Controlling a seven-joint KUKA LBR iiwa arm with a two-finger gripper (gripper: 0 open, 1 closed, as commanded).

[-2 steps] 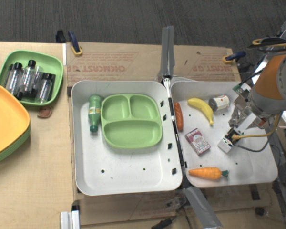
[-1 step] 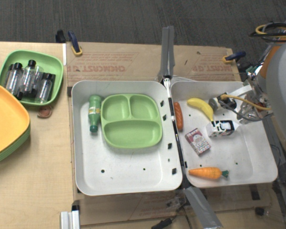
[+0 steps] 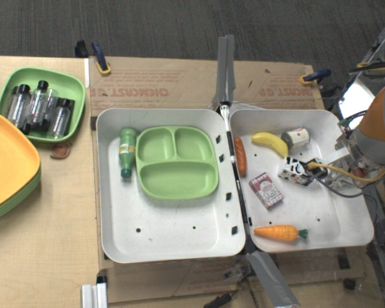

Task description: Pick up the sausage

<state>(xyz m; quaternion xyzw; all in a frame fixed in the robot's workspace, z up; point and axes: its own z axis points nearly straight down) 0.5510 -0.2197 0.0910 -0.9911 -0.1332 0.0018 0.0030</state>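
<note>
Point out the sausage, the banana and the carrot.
sausage [image 3: 240,156], camera view, middle of its length.
banana [image 3: 270,142], camera view, middle of its curve.
carrot [image 3: 277,233], camera view, orange body.

Orange-banded grey arm [image 3: 374,147] at the right edge, gripper [image 3: 334,179] low, leftward.

Orange-red sausage [image 3: 240,156] against right bin's [image 3: 321,236] left wall

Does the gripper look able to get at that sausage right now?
Probably yes: nothing lies on the sausage, and the gripper hangs over the same bin. But the sausage hugs the wall next to the other bin, so room there looks tight.
</note>
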